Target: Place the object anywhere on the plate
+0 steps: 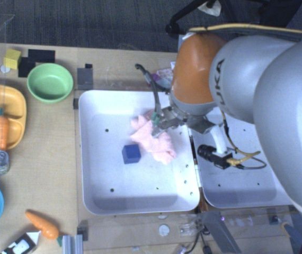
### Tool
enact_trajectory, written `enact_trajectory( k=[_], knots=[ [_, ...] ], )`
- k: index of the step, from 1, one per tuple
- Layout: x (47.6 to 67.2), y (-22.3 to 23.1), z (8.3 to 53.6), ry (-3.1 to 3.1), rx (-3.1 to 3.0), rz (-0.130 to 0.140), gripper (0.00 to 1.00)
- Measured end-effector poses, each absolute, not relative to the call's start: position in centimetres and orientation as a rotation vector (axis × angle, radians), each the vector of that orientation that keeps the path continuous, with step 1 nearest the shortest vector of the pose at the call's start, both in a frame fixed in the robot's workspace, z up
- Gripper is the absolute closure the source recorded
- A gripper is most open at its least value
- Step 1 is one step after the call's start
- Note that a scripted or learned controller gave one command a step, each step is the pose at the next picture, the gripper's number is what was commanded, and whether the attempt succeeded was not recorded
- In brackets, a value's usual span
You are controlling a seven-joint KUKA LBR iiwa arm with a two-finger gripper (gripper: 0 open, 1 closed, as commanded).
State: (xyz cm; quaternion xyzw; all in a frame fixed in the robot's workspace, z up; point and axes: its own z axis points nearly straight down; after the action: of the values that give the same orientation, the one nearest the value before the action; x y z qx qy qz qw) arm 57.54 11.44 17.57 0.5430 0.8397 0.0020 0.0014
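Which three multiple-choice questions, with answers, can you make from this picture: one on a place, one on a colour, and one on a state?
1. Where does the blue block lie?
A. In the left bin
B. In the green bowl
C. On the yellow tray

2. What colour is the cloth in the bin?
A. Pink
B. Black
C. Green

3. How does the carrot on the yellow tray lie?
A. Flat on the tray
B. Under the cloth
C. Inside the bowl

Answers:
1. A: the blue block sits on the floor of the left bin, beside the cloth.
2. A: the cloth is pale pink, below the gripper.
3. A: the carrot lies flat on the yellow tray, apart from the green bowl.
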Motion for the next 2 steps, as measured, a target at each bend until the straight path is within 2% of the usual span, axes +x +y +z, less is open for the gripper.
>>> enact_trajectory(
  k=[1, 2],
  knots=[
    [58.0, 18.1, 16.1, 2.576, 1.794, 0.005, 1.0],
    [55.9, 15.4, 22.2, 2.711, 1.573, 0.01, 1.0]
  ],
)
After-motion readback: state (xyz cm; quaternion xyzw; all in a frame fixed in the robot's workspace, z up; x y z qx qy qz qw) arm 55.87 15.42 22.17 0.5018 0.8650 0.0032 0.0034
